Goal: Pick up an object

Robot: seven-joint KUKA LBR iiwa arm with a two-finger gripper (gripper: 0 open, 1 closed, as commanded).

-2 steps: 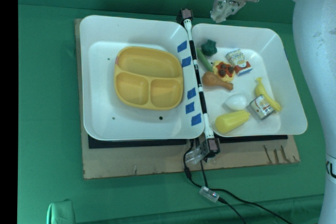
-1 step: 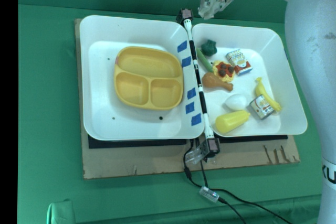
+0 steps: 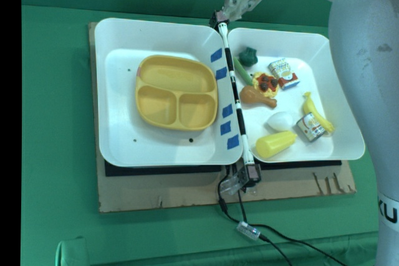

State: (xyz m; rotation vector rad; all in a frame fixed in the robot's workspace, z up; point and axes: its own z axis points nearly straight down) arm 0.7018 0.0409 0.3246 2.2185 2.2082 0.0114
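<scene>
From my station I start at the left bin (image 3: pixel 118 40), where a yellow divided tray (image 3: pixel 176 92) lies flat and takes most of the floor, with bare white only around its rim. Between the two bins runs the striped divider bar (image 3: pixel 235 90), with blue tape tabs beside it. In the right bin (image 3: pixel 340 128) the candidates sit clustered: a green broccoli piece (image 3: pixel 249 56), a drumstick (image 3: pixel 257 96), a white egg (image 3: pixel 280 121), a yellow bottle (image 3: pixel 275 144), a small can (image 3: pixel 310 127) touching a banana (image 3: pixel 317 112), and a small carton (image 3: pixel 283 72). The claw (image 3: pixel 242 2) hangs above the far rim near the divider, well apart from all of them; I cannot tell how it is set, and nothing shows in it. I judge the pick not yet begun: approach, descent and grasp are all left. The bottle and egg look to have the freest room; the banana lies near the bin's right wall.
</scene>
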